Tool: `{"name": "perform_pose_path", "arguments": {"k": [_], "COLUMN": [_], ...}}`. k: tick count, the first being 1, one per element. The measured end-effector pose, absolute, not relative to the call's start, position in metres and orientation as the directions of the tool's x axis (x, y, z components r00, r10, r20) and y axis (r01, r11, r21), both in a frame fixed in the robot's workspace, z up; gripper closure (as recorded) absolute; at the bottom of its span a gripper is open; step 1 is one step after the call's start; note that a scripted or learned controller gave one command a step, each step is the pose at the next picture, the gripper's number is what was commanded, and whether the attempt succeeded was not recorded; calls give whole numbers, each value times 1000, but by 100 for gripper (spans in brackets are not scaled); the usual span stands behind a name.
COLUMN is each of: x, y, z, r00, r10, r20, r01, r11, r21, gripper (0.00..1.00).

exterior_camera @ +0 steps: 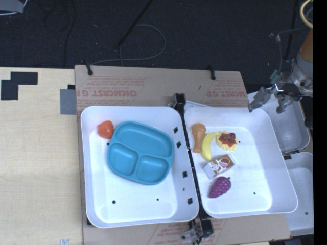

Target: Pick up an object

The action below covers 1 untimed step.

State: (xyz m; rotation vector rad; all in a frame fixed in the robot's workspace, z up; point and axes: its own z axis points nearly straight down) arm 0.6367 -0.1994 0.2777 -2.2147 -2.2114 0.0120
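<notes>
Inspector: The gripper [271, 97] hangs above the right bin's [278, 198] far right corner, fingers spread, grasping nothing.

Clerk: And the target?

Inspector: No item is specified. The toys cluster at the right bin's left-centre, lying down and left of the gripper. The pastry [227, 140] sits nearest, touching the banana [207, 145], whose long axis runs far-to-near.

Clerk: Obstructions?

Inspector: The drumstick [198, 135], carton [219, 165] and grapes [219, 187] crowd close by. The left bin [102, 208] carries a blue tray [139, 152] and a tomato [106, 129], well apart.
</notes>
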Motion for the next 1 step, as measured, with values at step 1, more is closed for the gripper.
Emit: {"name": "perform_pose_path", "arguments": {"k": [1], "x": [639], "y": [-199], "z": [285], "r00": [0], "r10": [1000], "r20": [0], "r01": [1000], "r11": [0], "r21": [-2], "gripper": [0]}}
